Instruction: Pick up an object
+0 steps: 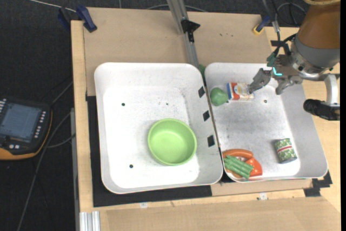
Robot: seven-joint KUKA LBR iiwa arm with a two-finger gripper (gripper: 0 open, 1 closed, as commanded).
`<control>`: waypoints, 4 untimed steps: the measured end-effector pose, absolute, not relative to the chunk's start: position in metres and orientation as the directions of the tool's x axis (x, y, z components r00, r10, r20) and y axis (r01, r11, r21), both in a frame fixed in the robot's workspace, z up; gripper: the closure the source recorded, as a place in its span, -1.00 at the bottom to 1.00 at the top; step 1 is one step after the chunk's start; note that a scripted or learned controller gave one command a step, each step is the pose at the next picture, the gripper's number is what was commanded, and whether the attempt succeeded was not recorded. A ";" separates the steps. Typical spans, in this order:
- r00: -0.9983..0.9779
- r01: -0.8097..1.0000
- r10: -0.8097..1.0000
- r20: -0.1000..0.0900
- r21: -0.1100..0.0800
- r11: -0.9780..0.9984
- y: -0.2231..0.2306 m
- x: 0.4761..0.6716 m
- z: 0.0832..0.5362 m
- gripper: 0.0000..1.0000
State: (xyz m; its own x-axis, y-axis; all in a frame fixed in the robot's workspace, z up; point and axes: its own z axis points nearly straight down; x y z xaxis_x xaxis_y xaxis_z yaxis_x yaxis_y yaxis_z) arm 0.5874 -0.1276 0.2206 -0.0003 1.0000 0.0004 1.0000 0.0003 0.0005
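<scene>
From the overhead camera, your hand (259,81) hangs at the far end of the right-hand shallow white bin (303,116), its dark fingertips right at the small red-and-white packet (239,91). You cannot tell from here how far the fingers stand apart, nor whether the packet sits between them, so don't count it as held. To do this pick well, centre the hand over the packet, keep clear of the green ball (218,96) touching its left end, and close fully before lifting.

Count what you have: two bins on the worktop (135,35). The right one holds one packet, one ball, one small green patterned can (285,150) and one orange dish with green vegetables (242,164). The left-hand white bin (108,116) holds one round lime-green plastic bowl (172,142).
</scene>
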 end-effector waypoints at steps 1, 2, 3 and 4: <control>0.000 1.000 1.000 0.000 0.000 0.000 -0.128 0.587 0.221 -1.00; 0.000 1.000 1.000 0.000 -0.004 0.000 -0.135 0.593 0.170 -1.00; 0.000 1.000 1.000 0.001 -0.003 0.000 -0.135 0.591 0.128 -1.00; 0.000 1.000 1.000 0.000 -0.002 0.000 -0.135 0.591 0.094 -1.00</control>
